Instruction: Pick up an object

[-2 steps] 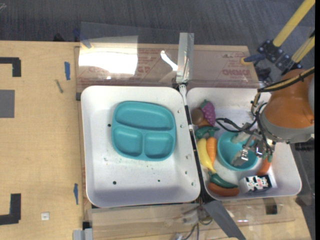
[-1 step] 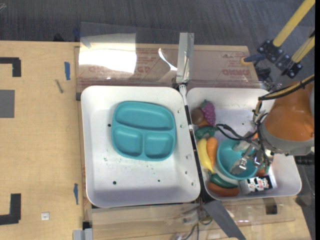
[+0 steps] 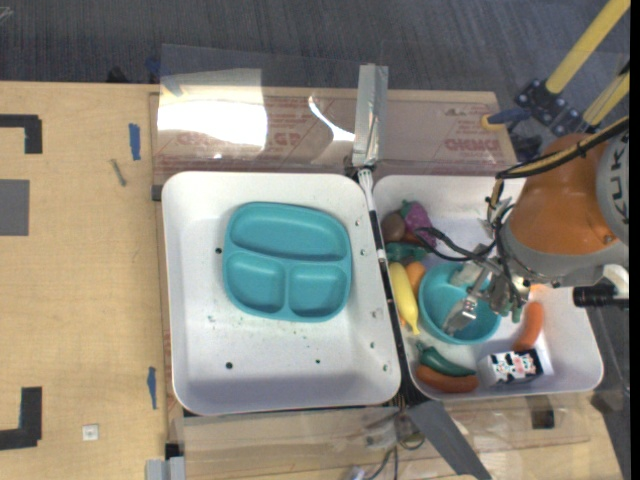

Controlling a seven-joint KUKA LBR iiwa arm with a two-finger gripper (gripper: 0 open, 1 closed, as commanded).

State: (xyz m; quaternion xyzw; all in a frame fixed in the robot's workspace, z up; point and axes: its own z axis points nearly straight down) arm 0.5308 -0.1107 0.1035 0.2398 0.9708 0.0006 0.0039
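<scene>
My gripper (image 3: 463, 314) hangs low over a teal bowl (image 3: 440, 306) in the middle of the right bin (image 3: 570, 368), its tip inside the bowl's rim. Nothing shows held in it. Around the bowl lie a yellow banana (image 3: 403, 294) on the left, a purple toy vegetable (image 3: 417, 219) at the back, an orange carrot (image 3: 533, 325) on the right, a black-and-white carton (image 3: 515, 366) at the front right and an orange and green toy (image 3: 446, 374) at the front. The orange band of the arm (image 3: 560, 203) hides the bin's back right part.
The left bin (image 3: 190, 298) holds a teal divided plate (image 3: 288, 260). A clear plastic sheet and cardboard (image 3: 300, 128) lie behind the bins. The wooden bench (image 3: 70, 268) stretches to the left. Yellow bars (image 3: 590, 38) stand at the top right.
</scene>
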